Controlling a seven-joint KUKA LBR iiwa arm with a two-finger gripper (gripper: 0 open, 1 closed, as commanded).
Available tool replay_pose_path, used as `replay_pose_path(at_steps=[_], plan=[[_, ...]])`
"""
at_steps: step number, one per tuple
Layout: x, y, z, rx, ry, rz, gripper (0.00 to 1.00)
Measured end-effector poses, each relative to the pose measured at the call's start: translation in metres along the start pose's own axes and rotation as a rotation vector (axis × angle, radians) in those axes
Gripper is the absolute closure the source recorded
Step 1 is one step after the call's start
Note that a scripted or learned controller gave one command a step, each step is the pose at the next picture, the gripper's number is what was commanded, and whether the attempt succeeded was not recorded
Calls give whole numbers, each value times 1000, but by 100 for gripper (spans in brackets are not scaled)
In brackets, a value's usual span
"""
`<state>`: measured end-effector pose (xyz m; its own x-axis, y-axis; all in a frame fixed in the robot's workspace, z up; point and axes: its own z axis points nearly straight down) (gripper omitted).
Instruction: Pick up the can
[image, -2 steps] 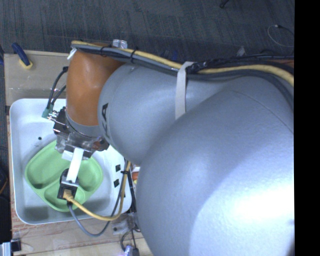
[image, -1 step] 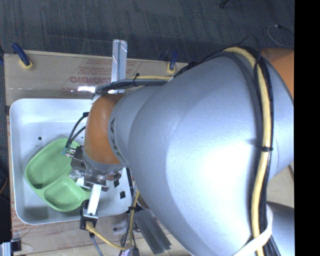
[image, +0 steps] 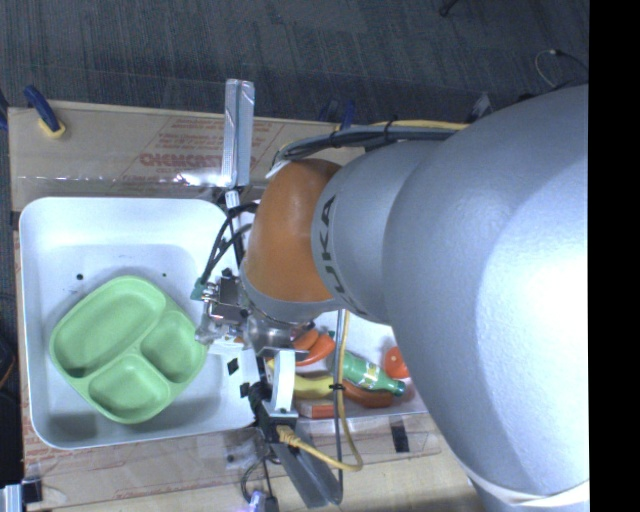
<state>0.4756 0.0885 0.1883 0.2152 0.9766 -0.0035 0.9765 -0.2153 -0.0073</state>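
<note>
Claw hangs left of centre, over the right edge of the left bin; wide or narrow, we cannot tell. Can we cannot locate, nor its axis; we judge it rightward, hidden under the arm, near the bottle.

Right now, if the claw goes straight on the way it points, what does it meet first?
Likely the right rim of the green divided tray, or the floor of the left bin beside it; the claw hangs over that spot. Depth is unclear from above.
</note>
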Motion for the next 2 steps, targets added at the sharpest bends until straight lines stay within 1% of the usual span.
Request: replay_pose_path(at_steps=[1, 2], plan=[[3, 79, -29, 1, -1, 219, 100], [51, 22, -45, 4, -1, -47, 100]])
